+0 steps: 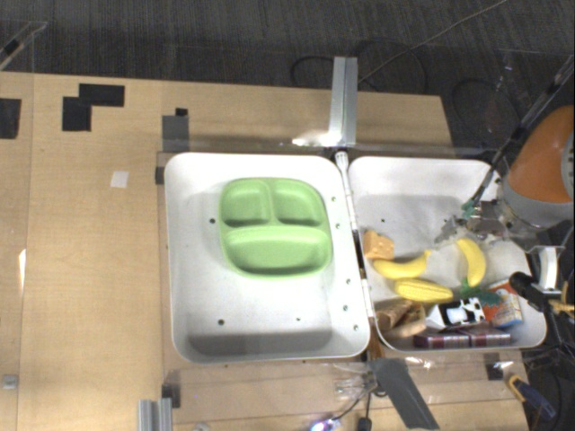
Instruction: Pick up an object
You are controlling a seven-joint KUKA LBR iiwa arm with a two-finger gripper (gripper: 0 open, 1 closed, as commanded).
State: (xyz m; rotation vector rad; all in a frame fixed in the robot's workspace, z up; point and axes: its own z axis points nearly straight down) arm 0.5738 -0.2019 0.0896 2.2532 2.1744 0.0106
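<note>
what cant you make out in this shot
- End effector: small and blurred in the camera view, so its state is unclear.
- Arm: cut off by the right edge.
- Clutter at the right bin's near wall: overlapping, too small to identify.

The bench (81, 268) looks like pale wood laminate, smooth and matt, with flat black patches (90, 104) on it. Both white bins (189, 241) appear to be moulded plastic with a soft sheen. The green divided tray (272, 225) is smooth plastic, faintly glossy. The bananas (404, 266) look like shiny plastic. A brushed metal post (344, 97) stands behind the bins. The arm's orange band (544, 164) is smooth and satin. The floor (225, 16) beyond is dark, rough-textured carpet.
</note>
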